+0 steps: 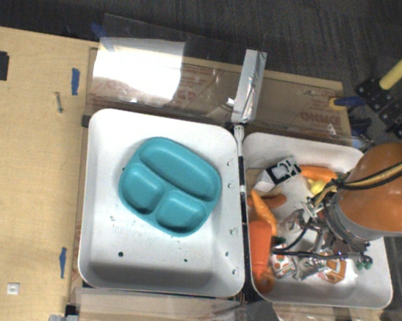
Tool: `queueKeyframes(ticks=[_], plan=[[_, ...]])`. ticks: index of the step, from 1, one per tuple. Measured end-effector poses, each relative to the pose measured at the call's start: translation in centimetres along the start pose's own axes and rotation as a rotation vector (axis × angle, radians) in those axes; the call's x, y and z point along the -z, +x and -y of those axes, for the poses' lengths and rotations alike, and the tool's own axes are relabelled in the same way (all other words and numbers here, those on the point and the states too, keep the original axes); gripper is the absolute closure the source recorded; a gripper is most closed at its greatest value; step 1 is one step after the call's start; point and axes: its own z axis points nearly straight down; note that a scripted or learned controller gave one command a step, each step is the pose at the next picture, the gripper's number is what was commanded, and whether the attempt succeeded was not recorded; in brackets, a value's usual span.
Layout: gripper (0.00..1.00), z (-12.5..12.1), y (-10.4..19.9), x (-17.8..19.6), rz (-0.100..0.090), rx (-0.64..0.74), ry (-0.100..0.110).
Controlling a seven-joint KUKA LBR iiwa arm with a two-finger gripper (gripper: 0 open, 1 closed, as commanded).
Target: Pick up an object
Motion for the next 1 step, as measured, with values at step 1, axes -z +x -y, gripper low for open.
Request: queueKeyframes(ticks=[1], plan=[[0.00,-0.20,0.16,0.04,0.005,-0.004,0.003]])
